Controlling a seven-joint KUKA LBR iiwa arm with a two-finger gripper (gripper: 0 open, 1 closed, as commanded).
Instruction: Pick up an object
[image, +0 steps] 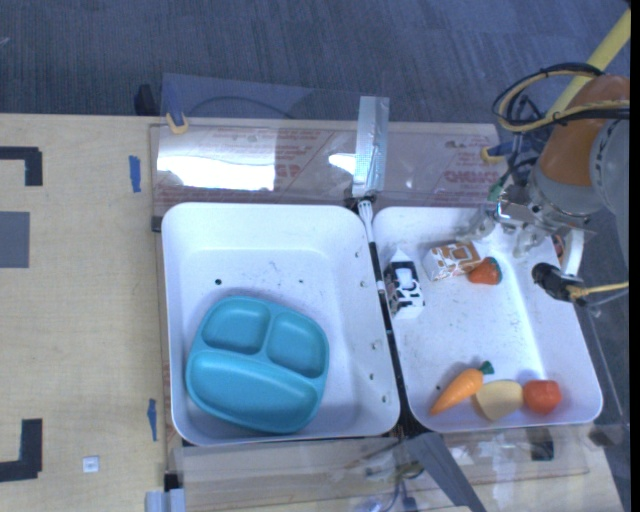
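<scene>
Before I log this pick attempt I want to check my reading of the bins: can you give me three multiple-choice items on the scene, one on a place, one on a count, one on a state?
1. Where does the blue divided plate lie?
A. in the left bin
B. in the right bin
C. on the bench outside the bins

2. How many compartments does the plate show?
A. one
B. three
C. five

3. How does the toy carrot rest?
A. standing on its tip
B. propped on the bin's rim
C. lying flat on the bin floor

Answers: 1 A, the plate sits inside the left bin. 2 B, ridges split it into two smaller wells and one long one. 3 C, the carrot lies on its side in the right bin, beside a pale piece.
</scene>
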